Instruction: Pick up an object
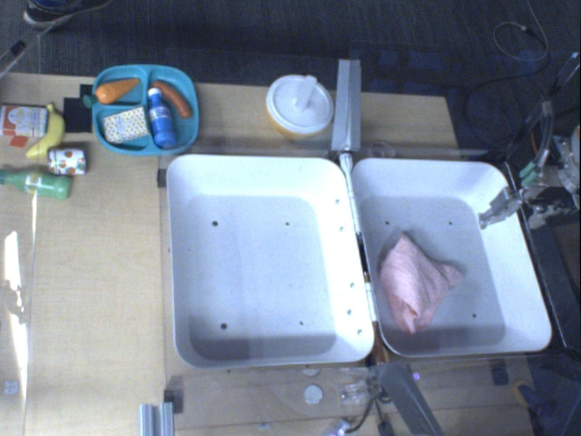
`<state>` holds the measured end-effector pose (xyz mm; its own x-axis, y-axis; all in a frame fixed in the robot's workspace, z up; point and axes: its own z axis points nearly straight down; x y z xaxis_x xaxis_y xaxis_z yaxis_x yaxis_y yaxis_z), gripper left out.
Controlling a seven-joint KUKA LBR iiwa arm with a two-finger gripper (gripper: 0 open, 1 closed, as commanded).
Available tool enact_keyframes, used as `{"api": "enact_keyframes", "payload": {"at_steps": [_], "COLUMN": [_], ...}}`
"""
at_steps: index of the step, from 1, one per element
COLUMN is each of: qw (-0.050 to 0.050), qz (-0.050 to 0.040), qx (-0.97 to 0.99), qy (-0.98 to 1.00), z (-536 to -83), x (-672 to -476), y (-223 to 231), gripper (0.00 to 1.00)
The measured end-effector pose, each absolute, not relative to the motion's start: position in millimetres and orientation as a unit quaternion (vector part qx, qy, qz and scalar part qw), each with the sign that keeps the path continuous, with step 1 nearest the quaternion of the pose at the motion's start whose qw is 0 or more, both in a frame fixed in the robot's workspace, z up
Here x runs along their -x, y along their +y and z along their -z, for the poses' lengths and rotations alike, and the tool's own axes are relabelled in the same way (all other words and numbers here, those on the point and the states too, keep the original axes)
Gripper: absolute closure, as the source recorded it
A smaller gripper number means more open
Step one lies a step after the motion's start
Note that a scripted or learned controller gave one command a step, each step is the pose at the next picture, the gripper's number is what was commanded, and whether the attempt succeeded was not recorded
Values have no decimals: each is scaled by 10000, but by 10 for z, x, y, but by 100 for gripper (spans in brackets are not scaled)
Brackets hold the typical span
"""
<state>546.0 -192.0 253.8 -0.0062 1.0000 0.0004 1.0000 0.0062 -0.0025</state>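
1. Pink cloth lies crumpled in the right bin, lower centre of its floor, a little toward the divider between the bins.
2. Left bin sits touching the right bin along their shared edge, mid-frame.
3. Gripper at the right edge of the frame, over the right bin's upper right rim; well apart from the cloth. Finger spacing: cannot tell, parts too small and cluttered.
4. Nothing visible between the fingers.
5. Upper left of frame: blue tray on the bench, with compartments holding an orange carrot-like item, a blue bottle and other small food-like pieces.
6. Left of the tray: banana, small can, green bottle.
7. White-lidded cup stands above the left bin's upper right corner.
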Motion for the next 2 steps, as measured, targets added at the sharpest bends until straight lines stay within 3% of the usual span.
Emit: {"api": "enact_keyframes", "payload": {"at_steps": [1,2], "qw": [27,-64], "qz": [-14,41], "qx": [7246,6859], "qy": [-6892,-7277], "z": [-1521,-910], "x": [-4983,-5243], "y": [-1668,-1322], "gripper": [0,0]}}
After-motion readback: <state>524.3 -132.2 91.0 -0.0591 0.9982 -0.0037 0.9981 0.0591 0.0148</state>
